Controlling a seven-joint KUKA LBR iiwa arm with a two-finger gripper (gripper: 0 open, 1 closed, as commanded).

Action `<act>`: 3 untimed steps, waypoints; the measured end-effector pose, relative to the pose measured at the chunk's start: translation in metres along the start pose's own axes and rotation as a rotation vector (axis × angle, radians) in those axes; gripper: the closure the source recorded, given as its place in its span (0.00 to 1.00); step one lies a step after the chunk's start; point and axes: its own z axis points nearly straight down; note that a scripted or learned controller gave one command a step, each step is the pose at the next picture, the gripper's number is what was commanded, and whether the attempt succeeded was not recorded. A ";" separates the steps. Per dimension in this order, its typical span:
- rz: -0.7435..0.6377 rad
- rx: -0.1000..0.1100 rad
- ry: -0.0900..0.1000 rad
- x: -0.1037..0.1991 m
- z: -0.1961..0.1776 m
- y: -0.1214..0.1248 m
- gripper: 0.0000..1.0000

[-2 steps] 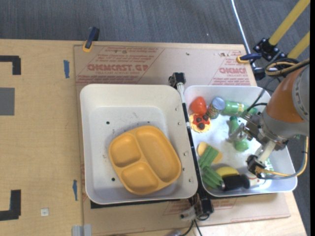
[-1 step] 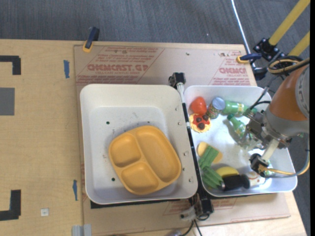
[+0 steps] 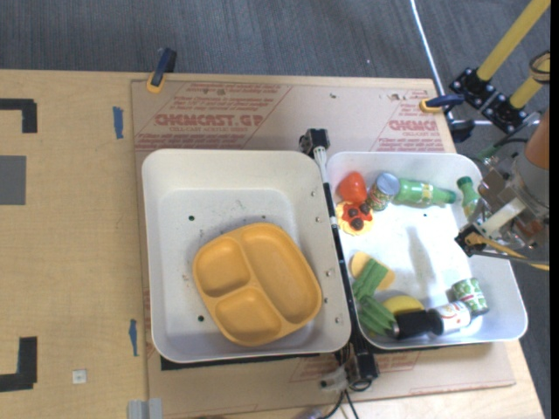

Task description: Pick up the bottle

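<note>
A green bottle (image 3: 417, 192) lies on its side at the back of the right bin (image 3: 437, 343), its pale cap pointing left. A second bottle (image 3: 432, 321), dark at its left end with a white and red label, lies along the bin's front wall. My gripper (image 3: 496, 215) hangs over the right edge of this bin, right of the green bottle and above and behind the small green-and-white can (image 3: 471, 295). Nothing shows in its grasp.
The right bin also holds a red toy fruit (image 3: 352, 187), a pizza slice (image 3: 356, 219), green vegetables (image 3: 371, 278), a yellow piece (image 3: 403, 305) and a small green piece (image 3: 469, 191). A yellow divided plate (image 3: 255, 282) fills the left bin (image 3: 175, 190).
</note>
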 end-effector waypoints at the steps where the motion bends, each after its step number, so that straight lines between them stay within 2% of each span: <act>1: -0.147 -0.001 0.000 -0.062 -0.010 0.053 1.00; 2: -0.148 0.000 0.000 -0.061 -0.010 0.053 0.00; 3: -0.150 0.031 0.012 -0.055 0.128 0.039 0.00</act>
